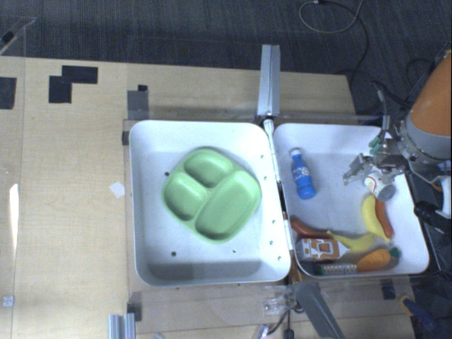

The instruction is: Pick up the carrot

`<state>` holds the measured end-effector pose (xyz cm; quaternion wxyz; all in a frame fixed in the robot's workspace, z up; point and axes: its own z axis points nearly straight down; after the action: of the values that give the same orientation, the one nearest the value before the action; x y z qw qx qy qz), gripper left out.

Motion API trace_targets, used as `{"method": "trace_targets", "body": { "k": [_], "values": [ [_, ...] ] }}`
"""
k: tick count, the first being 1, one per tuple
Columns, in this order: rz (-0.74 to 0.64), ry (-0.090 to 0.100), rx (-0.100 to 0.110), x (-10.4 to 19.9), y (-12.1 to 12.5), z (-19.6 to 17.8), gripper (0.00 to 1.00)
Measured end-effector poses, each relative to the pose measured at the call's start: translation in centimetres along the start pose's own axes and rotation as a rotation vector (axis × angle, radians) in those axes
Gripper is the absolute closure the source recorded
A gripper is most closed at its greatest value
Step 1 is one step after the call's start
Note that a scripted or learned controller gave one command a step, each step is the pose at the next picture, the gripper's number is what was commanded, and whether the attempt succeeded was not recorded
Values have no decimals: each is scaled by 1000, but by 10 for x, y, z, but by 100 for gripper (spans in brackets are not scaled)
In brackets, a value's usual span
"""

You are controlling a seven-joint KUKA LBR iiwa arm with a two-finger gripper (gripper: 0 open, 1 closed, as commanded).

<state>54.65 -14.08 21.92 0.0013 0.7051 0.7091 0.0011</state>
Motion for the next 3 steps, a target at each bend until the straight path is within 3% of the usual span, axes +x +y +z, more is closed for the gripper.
{"method": "trace_targets", "body": {
  "k": [1, 2, 3],
  "values": [
    [-171, 0, 0, 20, -32, 89, 0],
    [-220, -3, -5, -16, -57, -98, 0],
    [-136, -1, -2, 15, 32, -42, 0]
  ]
}}
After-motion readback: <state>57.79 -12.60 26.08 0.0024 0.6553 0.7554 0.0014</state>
